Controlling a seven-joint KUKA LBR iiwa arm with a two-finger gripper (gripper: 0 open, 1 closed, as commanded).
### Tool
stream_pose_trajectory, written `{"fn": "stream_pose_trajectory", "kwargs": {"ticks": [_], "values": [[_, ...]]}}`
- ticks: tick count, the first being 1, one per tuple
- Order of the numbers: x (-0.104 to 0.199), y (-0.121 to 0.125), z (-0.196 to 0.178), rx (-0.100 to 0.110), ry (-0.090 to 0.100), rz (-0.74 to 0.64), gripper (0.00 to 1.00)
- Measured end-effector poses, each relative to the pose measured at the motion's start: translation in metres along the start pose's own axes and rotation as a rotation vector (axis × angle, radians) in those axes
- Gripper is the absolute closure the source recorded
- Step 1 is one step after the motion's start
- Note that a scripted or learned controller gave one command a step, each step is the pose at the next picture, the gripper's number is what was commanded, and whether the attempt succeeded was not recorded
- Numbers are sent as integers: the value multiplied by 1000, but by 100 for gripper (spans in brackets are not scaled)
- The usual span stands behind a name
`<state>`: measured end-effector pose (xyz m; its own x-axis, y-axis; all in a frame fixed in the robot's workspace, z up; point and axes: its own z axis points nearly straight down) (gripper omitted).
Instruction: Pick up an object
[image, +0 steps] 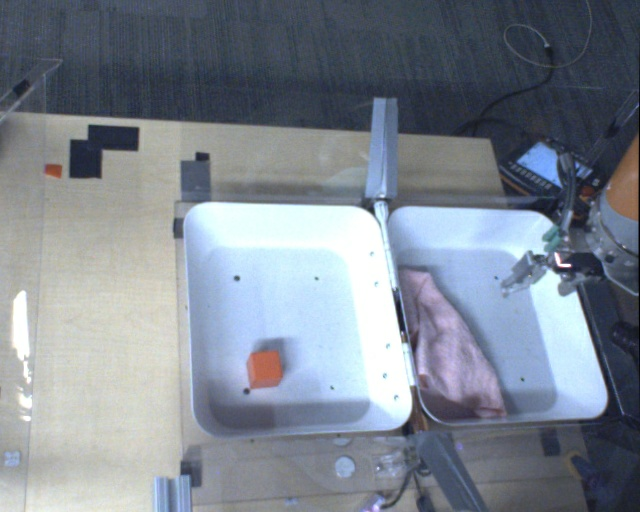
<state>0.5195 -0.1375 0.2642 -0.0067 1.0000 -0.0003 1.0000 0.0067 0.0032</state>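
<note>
The pink cloth (452, 345) lies untouched along the right bin's (570, 330) left wall and the orange block (265, 369) sits in the left bin (300, 240), while our end effector (540, 270) hovers spread and empty, so grasping remains.

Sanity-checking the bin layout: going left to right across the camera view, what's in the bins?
Left bin → orange block → right bin → pink cloth → gripper above the right bin's right side.
</note>
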Motion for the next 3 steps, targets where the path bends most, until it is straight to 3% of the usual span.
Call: {"fn": "stream_pose_trajectory", "kwargs": {"ticks": [1, 2, 3], "values": [[6, -24, 127, 0, 0, 36, 0], [16, -28, 173, -13, -2, -139, 0], [33, 32, 174, -14, -1, 6, 0]]}}
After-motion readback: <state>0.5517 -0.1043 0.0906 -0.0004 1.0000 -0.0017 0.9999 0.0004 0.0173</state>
